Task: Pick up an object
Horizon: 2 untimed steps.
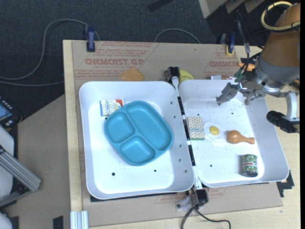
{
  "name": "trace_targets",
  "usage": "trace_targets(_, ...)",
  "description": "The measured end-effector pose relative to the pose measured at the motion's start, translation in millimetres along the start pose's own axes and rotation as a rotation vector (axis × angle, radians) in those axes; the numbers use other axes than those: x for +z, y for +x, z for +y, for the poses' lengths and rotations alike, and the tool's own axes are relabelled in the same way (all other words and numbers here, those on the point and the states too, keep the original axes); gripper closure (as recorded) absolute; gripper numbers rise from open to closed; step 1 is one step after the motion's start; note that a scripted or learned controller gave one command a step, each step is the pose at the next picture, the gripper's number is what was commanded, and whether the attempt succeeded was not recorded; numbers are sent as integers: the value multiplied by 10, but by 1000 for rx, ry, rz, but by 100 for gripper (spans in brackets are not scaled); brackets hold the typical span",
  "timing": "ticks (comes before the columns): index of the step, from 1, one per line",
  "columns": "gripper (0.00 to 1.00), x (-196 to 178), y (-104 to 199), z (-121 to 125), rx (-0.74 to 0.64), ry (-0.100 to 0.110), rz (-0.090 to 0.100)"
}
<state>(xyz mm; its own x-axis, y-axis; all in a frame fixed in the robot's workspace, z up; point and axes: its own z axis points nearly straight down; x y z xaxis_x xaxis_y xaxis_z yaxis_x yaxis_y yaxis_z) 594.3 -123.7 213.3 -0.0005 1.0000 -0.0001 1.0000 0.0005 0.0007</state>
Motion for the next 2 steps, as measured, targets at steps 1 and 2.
trace_targets(1,0,848,-450,-429,3,6,1)
trace_targets(2,0,1286,-281,-404,0,2,2)
